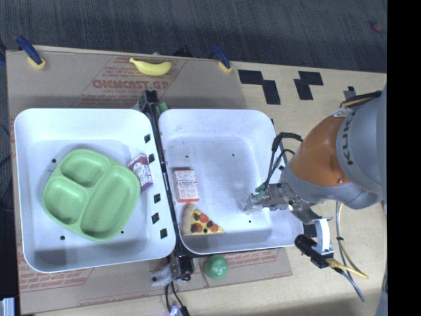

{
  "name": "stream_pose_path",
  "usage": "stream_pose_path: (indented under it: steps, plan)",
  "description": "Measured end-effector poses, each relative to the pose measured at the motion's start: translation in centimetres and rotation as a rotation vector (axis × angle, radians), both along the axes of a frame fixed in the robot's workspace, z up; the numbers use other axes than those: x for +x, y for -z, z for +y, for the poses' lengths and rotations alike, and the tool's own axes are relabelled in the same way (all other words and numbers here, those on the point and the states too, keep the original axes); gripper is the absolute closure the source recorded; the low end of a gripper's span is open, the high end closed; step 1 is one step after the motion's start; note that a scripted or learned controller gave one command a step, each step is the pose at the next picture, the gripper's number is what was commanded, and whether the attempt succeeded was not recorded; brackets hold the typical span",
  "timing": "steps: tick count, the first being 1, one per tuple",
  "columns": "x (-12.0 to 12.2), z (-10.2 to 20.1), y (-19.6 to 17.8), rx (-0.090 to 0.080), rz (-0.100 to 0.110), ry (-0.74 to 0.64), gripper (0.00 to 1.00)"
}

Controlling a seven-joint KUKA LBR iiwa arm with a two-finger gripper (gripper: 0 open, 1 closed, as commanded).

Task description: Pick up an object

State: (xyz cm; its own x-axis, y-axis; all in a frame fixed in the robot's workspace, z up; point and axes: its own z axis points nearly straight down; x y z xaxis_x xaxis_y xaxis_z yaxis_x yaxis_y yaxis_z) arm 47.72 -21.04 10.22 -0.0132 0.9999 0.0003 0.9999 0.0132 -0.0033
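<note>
The right bin holds an orange-and-white packet near its left wall and a pizza-slice toy at its front left. My gripper hangs low over the right side of that bin, well to the right of both items, with nothing seen in it. In the left bin lies a green divided plate, with a small dark red packet by its right edge.
A yellow banana lies on the cardboard behind the bins. A green ball sits in front of the right bin. The grey and orange arm covers the bench to the right.
</note>
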Motion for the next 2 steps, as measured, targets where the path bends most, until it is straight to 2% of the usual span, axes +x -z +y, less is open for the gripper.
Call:
stream_pose_path:
  steps: [1, 2]
  plan:
    - [5.7, 11.6, 1.1, 0.0, -0.001, 0.005, 1.0]
    - [0.0, 10.4, -7.9, 0.0, -0.003, 0.009, 1.0]
